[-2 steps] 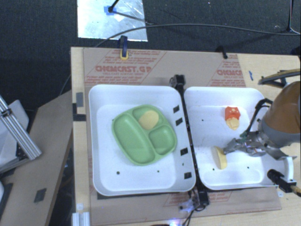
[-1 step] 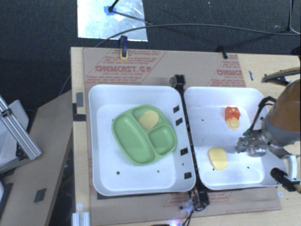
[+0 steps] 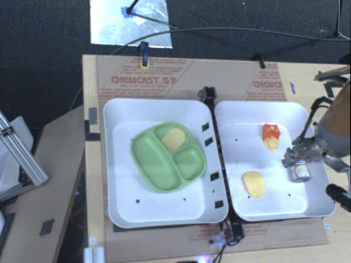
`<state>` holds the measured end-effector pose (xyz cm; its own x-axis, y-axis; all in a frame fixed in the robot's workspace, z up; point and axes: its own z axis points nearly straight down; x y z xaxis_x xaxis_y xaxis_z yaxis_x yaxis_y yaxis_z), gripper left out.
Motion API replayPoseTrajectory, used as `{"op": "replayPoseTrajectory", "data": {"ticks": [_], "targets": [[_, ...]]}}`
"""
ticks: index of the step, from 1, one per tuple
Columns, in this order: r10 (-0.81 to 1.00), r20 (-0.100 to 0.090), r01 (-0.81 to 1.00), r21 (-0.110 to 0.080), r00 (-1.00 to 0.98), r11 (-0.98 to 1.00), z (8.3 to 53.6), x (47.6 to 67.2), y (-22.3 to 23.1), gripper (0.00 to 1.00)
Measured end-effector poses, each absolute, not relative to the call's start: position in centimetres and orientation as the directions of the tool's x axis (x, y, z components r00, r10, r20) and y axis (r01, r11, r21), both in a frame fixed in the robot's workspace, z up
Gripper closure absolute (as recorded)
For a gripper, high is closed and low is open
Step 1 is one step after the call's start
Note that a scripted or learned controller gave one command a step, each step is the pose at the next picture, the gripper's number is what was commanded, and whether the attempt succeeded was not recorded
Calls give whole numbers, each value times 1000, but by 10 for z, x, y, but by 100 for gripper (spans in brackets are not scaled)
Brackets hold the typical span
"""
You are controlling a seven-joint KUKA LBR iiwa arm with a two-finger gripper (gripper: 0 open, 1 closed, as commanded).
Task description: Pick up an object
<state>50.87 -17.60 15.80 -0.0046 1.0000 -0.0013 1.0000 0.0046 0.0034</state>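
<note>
In the right bin [image 3: 236,114] a small red and yellow toy [image 3: 271,135] lies near the back and a pale yellow piece [image 3: 254,183] lies toward the front. My gripper [image 3: 298,165] hangs over the bin's right side, just right of both. A small round silver object [image 3: 300,172] sits directly at its tip. A green divided plate [image 3: 167,158] rests in the left bin [image 3: 123,201] with a yellow piece [image 3: 174,139] in its back compartment.
A black hinge strip [image 3: 215,158] runs between the two bins. The bench is covered in brown board [image 3: 164,78] printed with red lettering. A metal frame [image 3: 22,158] stands at the left edge, and cables cross the dark floor behind.
</note>
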Motion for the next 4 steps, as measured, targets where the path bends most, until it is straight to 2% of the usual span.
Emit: {"op": "replayPoseTrajectory", "data": {"ticks": [2, 3, 4], "targets": [[1000, -2, 1000, 5, -7, 7, 272, 519, -160, 100], [1000, -1, 1000, 3, -6, 6, 281, 520, -160, 100], [1000, -1, 1000, 4, -5, 5, 267, 544, -122, 100]]}}
